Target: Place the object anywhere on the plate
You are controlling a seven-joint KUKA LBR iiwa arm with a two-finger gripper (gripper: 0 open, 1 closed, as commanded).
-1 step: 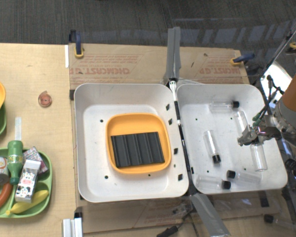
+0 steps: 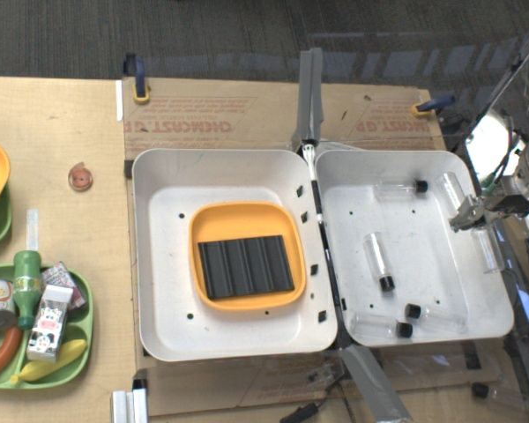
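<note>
- The gripper (image 2: 473,213) was at the right wall of the right bin (image 2: 353,161). I could not tell if it was open or closed, or if it held anything.
- Just beside it lay see-through tubes. One clear tube (image 2: 453,188) was a bit above it.
- Another tube with a black cap (image 2: 378,259) lay in the middle of that bin.
- Two small black caps (image 2: 412,311) sat near the bin's front edge.
- The orange plate (image 2: 213,222) sat in the left bin (image 2: 159,236), well apart from the gripper.
- A black ridged block (image 2: 247,267) lay flat on the plate.
- A green tray of toy food (image 2: 35,320) sat on the bench, far to the left.
</note>
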